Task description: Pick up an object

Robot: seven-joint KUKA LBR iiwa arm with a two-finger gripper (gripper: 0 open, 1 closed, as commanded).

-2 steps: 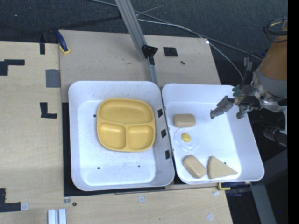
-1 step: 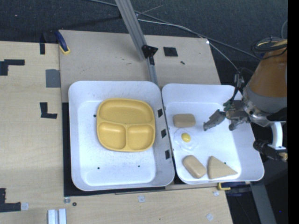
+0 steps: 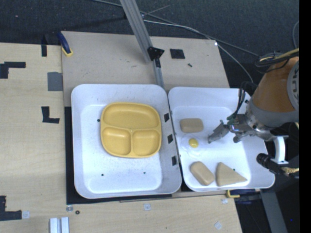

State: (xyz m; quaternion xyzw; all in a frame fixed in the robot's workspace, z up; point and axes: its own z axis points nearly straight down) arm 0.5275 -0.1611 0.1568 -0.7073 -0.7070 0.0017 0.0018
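Beside hand (image 3: 224, 133), unlabelled tan block (image 3: 191, 125), yellow ball (image 3: 193, 142)

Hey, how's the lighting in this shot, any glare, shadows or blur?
Camera view: even, soft light; no hard glare on the white bins; faint shadows beside the yellow tray and the food pieces; the claw looks slightly soft, the rest reasonably sharp.

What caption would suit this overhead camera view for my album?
Robot end effector hovers in the right bin near a small yellow ball and three tan pieces; yellow tray sits left.
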